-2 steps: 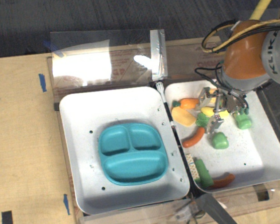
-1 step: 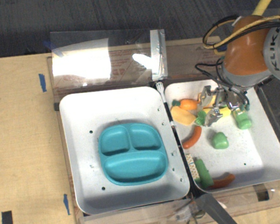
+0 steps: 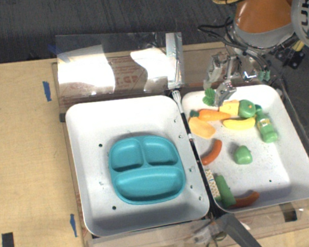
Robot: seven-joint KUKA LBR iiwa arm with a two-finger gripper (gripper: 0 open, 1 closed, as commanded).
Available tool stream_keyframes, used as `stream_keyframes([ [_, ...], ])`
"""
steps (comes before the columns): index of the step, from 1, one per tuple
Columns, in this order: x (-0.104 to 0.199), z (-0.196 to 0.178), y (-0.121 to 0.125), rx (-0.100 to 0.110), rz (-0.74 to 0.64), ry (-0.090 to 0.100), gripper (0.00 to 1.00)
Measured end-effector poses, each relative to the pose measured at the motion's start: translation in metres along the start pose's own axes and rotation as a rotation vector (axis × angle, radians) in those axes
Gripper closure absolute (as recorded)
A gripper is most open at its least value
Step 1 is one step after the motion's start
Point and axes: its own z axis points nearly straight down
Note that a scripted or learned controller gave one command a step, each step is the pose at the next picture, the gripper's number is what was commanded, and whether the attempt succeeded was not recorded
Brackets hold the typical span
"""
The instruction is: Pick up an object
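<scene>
Nearest, along the front wall of the right bin: a red piece and a long green piece, touching or nearly so. Just beyond, a round green lump alone on bare floor, and a red pepper close to the left wall. Beside all this, in the left bin: a teal tray, well apart from the arm.

Farther in, a tight heap: orange slice, carrot, banana, a green ball, a green bottle at the heap's right edge. At the far left corner, a small green bit, partly hidden.

Directly over that corner, the gripper, low and near the heap's far edge. Open or closed: cannot tell from here. Nothing visibly held.

Looks like the approach step, with the grasp not yet made. Next calls for a short descent onto one piece, probably the small green bit or the carrot's end, then a clean close and a straight lift. Risk worth minding: crowded neighbours, the bin wall close by, easy to nudge the heap instead of pinching one thing.
</scene>
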Motion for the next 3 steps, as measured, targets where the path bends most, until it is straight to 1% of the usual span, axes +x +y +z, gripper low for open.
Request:
stream_keyframes([
  [1, -0.004, -0.041, -0.021, 0.001, -0.014, 0.010, 1.00],
  [2, -0.005, -0.031, -0.002, -0.002, -0.088, 0.018, 1.00],
  [3, -0.005, -0.041, -0.002, -0.001, -0.168, 0.013, 1.00],
])
